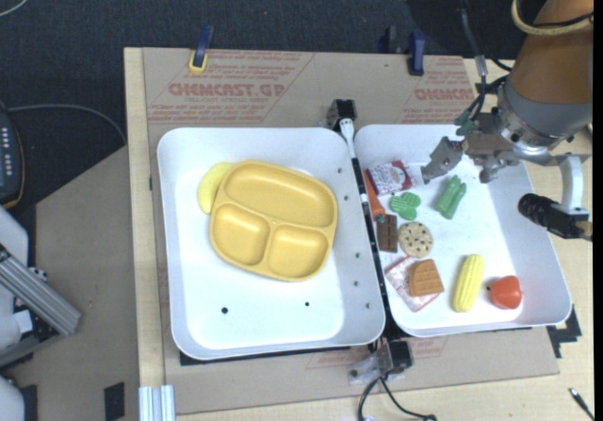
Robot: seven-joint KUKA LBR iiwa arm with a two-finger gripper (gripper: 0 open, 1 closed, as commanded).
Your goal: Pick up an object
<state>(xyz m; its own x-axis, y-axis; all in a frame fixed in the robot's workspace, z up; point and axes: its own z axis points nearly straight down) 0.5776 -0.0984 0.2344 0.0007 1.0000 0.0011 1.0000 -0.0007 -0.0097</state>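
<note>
One green pickle (450,196) lies slanted, top end tipped right, under the open, empty gripper (466,162).

The gripper (466,161) hangs open above the right bin (542,250), near a green toy (450,197); 1 yellow tray (273,219) fills the left bin (188,250).

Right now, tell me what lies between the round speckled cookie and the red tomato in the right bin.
In the camera view, the yellow corn cob stands between the round speckled cookie and the red tomato, with bare white bin floor either side.
</note>
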